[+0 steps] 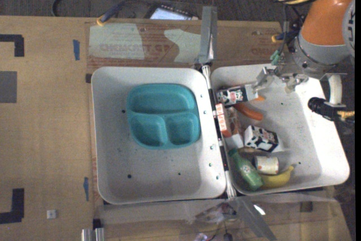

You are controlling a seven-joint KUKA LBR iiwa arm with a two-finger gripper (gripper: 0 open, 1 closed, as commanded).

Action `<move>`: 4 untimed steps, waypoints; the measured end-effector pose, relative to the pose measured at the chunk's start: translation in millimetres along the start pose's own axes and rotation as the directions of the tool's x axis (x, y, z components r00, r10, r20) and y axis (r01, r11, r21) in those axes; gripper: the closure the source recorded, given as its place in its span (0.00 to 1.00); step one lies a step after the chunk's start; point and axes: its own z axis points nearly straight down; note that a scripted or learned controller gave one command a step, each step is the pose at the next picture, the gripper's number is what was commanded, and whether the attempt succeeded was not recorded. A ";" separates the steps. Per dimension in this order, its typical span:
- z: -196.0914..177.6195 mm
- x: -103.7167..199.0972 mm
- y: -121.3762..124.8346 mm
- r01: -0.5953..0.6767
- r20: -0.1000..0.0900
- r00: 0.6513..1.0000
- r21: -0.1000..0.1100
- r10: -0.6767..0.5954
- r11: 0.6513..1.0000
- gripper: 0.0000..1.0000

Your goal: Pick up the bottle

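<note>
From the overhead camera, the tool [269, 77] hangs at the far edge of the right bin [316, 138], under the grey wrist and orange band; whether it is spread or pressed together I cannot tell, since its tip is small and blurred against the white wall. Nothing visibly sits between its tips.

The bottle [245, 170], green with a pale cap end, lies on its side well apart from the tool, toward the near left corner of the same bin, tight against the wall that divides the two bins.

The main risk, as I judge it, is crowding. The bottle touches or nearly touches a small white cup [266, 164] and a banana [277, 178] on the side facing the tool, so a descent slightly off line could close on one of those instead, or nudge the bottle to roll. The dividing wall on the bottle's other side leaves little room for a fingertip there, which could cause a glancing, failed grasp.

Between tool and bottle lie a black-and-white milk carton [231, 96] just beside the tool, an orange carrot [249, 112], a red-and-white packet [225, 121] along the wall, and a cow-patterned carton [260, 139]. A low sweep across the bin would strike these; travelling high looks safer.

Further from the tool, the left bin [113, 178] holds a teal divided plate [163, 114], well clear of the work. Both bins sit on the brown tabletop [45, 121].
</note>
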 end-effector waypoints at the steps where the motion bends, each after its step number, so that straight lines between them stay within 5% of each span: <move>1: 102.6 12.7 -34.1 -0.311 -0.003 0.950 -0.015 0.311 0.950 0.00; 2: 111.9 13.6 -59.0 -0.297 -0.005 0.955 -0.043 0.297 0.954 0.00; 3: 87.3 19.0 -102.9 -0.075 0.002 0.997 -0.011 0.075 0.997 0.00; 4: 105.0 14.1 -120.6 -0.281 -0.007 0.960 -0.060 0.281 0.958 0.00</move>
